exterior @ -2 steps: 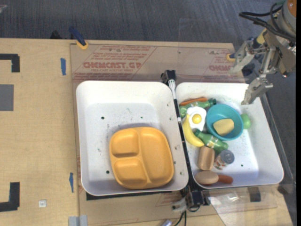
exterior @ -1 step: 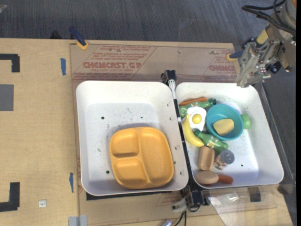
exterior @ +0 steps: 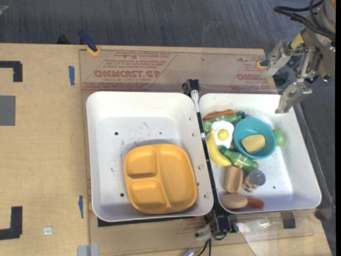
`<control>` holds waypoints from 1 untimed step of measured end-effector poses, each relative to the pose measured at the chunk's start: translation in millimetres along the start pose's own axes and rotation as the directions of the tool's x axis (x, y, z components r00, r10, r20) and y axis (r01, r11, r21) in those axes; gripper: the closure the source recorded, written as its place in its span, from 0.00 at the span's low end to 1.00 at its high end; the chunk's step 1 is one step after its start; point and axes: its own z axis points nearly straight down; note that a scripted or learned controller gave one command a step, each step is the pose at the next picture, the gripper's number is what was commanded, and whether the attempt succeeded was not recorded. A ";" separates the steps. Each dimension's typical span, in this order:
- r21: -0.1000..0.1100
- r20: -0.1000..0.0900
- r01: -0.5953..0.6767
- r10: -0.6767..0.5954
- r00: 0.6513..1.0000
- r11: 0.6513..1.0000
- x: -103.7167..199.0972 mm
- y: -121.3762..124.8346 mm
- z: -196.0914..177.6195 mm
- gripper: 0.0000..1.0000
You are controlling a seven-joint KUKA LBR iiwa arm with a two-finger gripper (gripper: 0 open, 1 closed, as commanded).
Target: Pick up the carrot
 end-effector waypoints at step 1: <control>0.002 0.014 0.000 0.000 1.000 1.000 -2.7 -0.1 -13.7 1.00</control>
